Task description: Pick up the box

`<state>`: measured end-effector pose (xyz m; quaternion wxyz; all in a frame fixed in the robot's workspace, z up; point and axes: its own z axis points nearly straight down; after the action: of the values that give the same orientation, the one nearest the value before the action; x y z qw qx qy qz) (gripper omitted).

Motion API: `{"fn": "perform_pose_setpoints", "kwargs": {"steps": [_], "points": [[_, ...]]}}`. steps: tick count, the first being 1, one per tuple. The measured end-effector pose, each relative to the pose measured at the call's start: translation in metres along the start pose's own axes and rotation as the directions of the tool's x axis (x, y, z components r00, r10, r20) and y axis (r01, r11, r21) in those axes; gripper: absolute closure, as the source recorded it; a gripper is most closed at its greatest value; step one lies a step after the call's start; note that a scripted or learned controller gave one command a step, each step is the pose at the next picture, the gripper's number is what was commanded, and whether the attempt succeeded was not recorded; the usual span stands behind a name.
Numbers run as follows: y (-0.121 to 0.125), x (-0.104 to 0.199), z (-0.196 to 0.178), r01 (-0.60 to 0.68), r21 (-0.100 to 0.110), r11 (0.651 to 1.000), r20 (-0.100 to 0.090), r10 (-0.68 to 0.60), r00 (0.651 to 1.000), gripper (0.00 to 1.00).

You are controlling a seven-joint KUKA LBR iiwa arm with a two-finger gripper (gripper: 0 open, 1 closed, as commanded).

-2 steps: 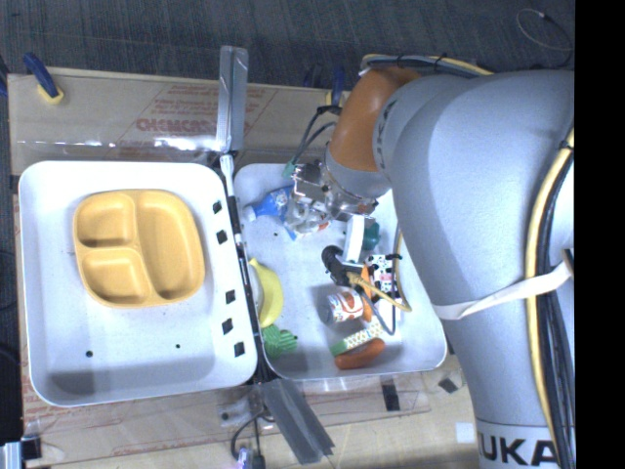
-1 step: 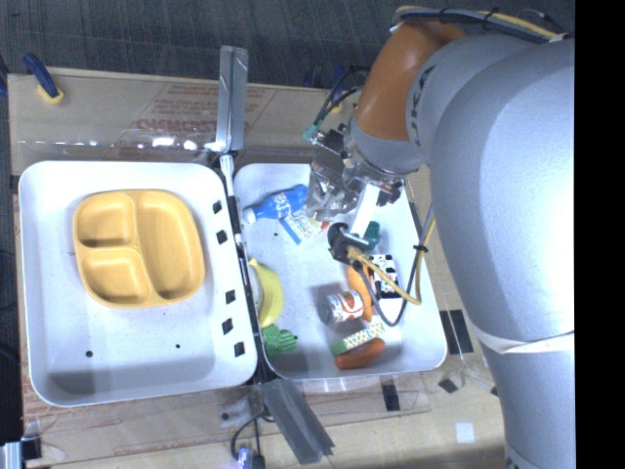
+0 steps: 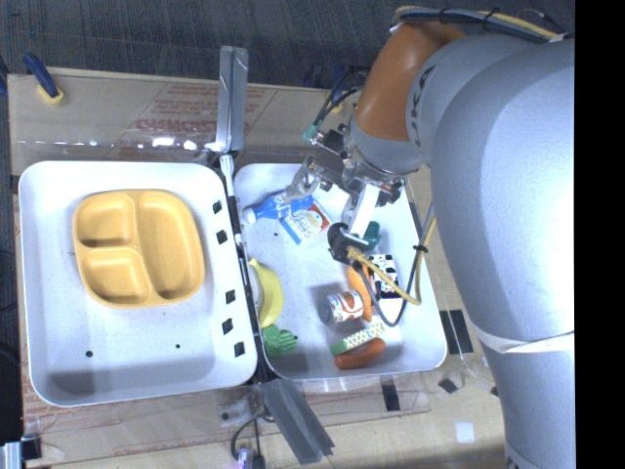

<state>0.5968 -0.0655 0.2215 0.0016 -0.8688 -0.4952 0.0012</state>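
My end effector [image 3: 311, 176] hangs over the far left part of the right bin [image 3: 305, 279], just above the far edge of the box [image 3: 285, 210], a flat blue-and-white printed carton lying askew near the divider. I cannot tell whether the end effector is spread or pressed together, and nothing shows as held. I judge this to be the approach step: the next move calls for coming down squarely across the carton's narrow sides, since its glossy card looks slippery, while the curved yellow banana [image 3: 270, 296] and the round metal can [image 3: 342, 307] lie nearer, apart from it.
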Motion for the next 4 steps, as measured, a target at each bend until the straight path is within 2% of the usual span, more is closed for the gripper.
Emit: {"fn": "perform_pose_setpoints", "kwargs": {"steps": [1,2,3,4], "points": [[0.034,-0.017,0.078,-0.150,0.003,0.989,0.002,0.150,0.989,0.00],[0.029,-0.016,0.131,-0.325,0.006,0.946,0.005,0.325,0.946,0.00],[0.029,-0.014,0.121,-0.317,0.010,0.948,0.005,0.317,0.949,1.00],[-0.044,0.033,0.031,-0.734,0.000,0.679,0.000,0.734,0.679,1.00]]}}
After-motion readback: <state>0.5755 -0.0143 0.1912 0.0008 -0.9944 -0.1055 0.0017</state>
